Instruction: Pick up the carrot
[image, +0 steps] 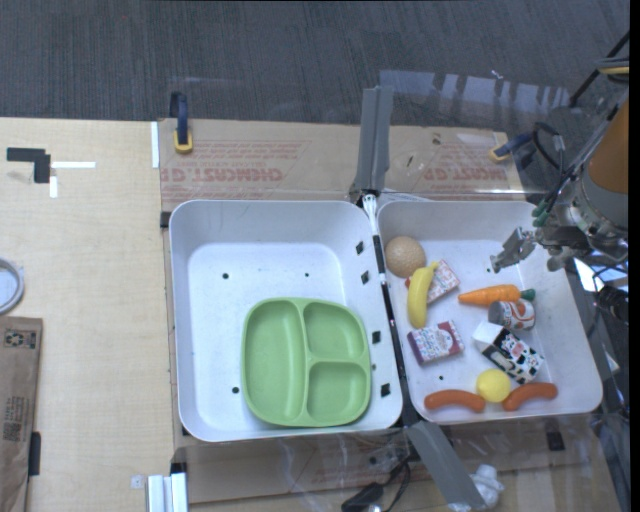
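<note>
The carrot (488, 295) is orange with a green top. It lies flat in the right bin (470, 222), pointing left, near that bin's right side. My gripper (531, 254) hangs above the bin's back right corner, just behind and to the right of the carrot. Its fingers (508, 248) are open and nothing is between them. The gripper is not touching the carrot.
Around the carrot lie a banana (419, 294), a brown potato (404, 255), a small packet (443, 277), a red carton (435, 342), a can (518, 314), a cow-print carton (511, 353), a lemon (493, 384) and two sausages (453, 400). The left bin (210, 250) holds a green divided plate (305, 360).
</note>
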